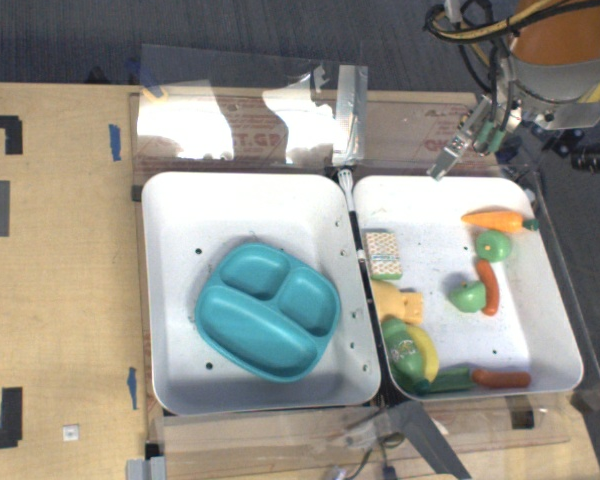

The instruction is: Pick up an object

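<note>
Reading left to right, the teal three-compartment plastic plate [268, 310] fills the left white bin [170, 208], crowded toy food [412, 353] risks a multi-item pinch in the right white bin [555, 313], and the claw [458, 152], its opening impossible to judge, hangs above the far rim.

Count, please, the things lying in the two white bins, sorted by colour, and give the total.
Teal: 1, the divided plate in the left bin.
Orange: 1, the carrot.
Green: 4, two round fruits, a round one, a long one.
Red: 2, two long pieces.
Yellow: 2, a block, a banana.
Patterned: 1, the small box.
Total: 11
</note>
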Tool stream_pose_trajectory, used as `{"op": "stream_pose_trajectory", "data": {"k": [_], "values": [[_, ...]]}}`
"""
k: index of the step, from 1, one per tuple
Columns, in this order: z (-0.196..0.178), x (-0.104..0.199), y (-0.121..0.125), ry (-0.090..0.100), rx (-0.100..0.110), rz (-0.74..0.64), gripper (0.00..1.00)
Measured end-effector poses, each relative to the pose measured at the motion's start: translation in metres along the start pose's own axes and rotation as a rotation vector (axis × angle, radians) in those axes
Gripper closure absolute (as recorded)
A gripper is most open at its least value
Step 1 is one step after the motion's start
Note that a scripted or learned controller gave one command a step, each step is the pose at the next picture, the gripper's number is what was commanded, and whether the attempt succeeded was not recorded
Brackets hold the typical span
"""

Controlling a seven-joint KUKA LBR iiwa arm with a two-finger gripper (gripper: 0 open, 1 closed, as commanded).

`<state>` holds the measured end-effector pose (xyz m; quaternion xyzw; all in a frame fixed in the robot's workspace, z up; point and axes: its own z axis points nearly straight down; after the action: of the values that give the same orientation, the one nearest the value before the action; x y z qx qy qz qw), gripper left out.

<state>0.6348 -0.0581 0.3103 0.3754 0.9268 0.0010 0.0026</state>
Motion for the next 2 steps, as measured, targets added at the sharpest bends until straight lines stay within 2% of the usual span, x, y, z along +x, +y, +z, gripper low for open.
{"op": "stream_pose_trajectory", "data": {"k": [1, 2], "values": [[-0.074, -0.014, -0.027, -0.006, -0.002, -0.199, 1.0], [-0.108, -0.055, -0.057, -0.006, 0.0, -0.469, 1.0]]}}
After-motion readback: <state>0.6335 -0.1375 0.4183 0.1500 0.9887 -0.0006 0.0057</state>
